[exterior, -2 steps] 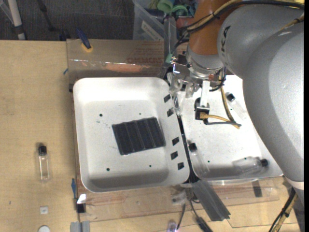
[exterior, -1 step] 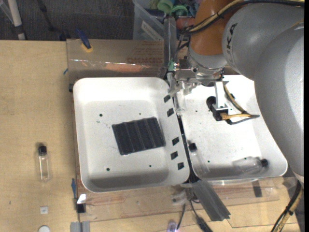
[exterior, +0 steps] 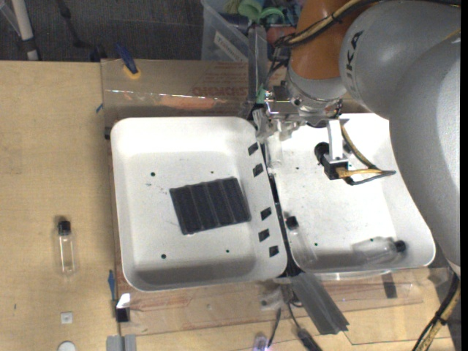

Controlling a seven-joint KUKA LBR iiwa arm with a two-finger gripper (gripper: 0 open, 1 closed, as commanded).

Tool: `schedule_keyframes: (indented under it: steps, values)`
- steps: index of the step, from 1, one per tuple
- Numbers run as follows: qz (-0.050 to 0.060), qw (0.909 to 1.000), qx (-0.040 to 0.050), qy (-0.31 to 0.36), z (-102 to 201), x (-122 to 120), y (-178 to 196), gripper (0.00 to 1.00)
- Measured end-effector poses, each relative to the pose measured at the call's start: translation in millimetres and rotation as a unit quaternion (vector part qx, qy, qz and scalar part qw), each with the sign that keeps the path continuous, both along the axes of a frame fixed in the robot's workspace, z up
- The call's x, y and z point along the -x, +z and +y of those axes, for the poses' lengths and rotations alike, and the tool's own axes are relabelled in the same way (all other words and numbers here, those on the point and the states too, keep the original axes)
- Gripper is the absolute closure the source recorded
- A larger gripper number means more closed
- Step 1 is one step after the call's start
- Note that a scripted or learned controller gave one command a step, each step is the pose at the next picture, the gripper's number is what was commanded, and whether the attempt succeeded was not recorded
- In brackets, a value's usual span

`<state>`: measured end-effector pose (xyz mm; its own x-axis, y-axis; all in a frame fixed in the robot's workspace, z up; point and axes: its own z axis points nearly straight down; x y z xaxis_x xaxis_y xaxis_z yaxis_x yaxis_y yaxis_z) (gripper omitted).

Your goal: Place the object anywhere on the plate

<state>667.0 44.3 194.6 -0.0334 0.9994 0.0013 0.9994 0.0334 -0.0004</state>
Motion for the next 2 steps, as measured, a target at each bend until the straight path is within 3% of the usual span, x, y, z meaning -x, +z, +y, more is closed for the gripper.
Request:
schedule_keyframes:
  steps: [1,2]
  values:
    - [-0.001,1.0000,-0.0004,-0.001,-1,-1,10,1.00]
    - [0.001,0.9999,0.0001,-0.017,-3,1,-10,1.00]
